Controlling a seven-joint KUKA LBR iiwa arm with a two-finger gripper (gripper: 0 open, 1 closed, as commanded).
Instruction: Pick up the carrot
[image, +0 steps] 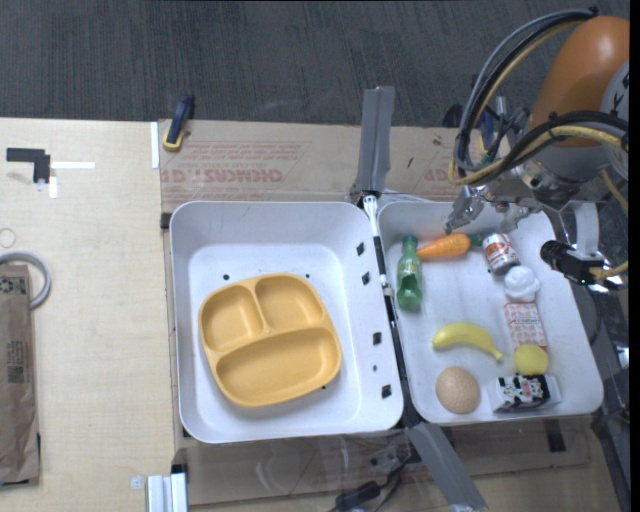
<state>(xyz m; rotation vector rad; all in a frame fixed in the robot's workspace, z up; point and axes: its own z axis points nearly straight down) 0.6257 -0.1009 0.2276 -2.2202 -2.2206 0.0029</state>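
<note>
From my remote station I see the carrot (444, 247) lying in the right bin (580, 330), near its far wall, with the thick end toward the right and the thin end pointing at the green bottle (408, 272) just beside it. It rests on the bin floor; I judge it is not lifted yet.

The tool (462, 212) is low over the far edge of the same bin, just above the thick end of the carrot, and very near to it. Whether it is released or clenched I cannot tell, because cables and the wrist cover that part and it is small in the view. I see nothing of the carrot inside it, so I do not count a grasp.

So the approach seems nearly done, and what is left is the grasp itself and the lift. The small can (497, 251) stands close on the right of the carrot, so the descent should be careful there.

The other things in this bin, the banana (467, 339), the egg (458, 389) and the lemon (531, 358), lie well apart from the carrot. The left bin (200, 240) holds the yellow divided plate (268, 338).
</note>
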